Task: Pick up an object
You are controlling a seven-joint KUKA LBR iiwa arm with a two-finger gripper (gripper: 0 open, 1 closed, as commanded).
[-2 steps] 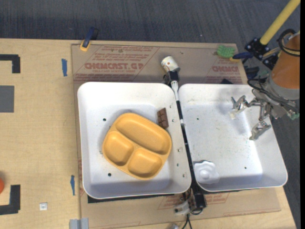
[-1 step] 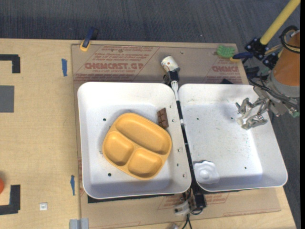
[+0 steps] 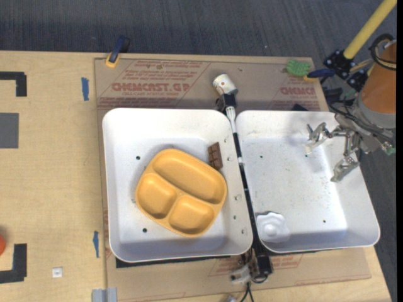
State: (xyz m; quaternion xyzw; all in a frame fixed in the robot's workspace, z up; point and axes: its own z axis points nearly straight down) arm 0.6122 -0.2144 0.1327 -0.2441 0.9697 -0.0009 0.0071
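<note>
Dark blue carpet, wooden bench

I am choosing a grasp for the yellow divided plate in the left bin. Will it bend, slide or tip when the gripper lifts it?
The yellow divided plate looks like moulded plastic, so probably stiff and light. Its glossy, rounded surface may slip between fingers. It is wide and shallow, so a grip at one rim would likely make it tilt.

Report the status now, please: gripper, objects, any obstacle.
Gripper over right bin, upper right part, nothing between its fingers. Yellow divided tray in left bin; small white object in right bin. Nothing in the way.
</note>
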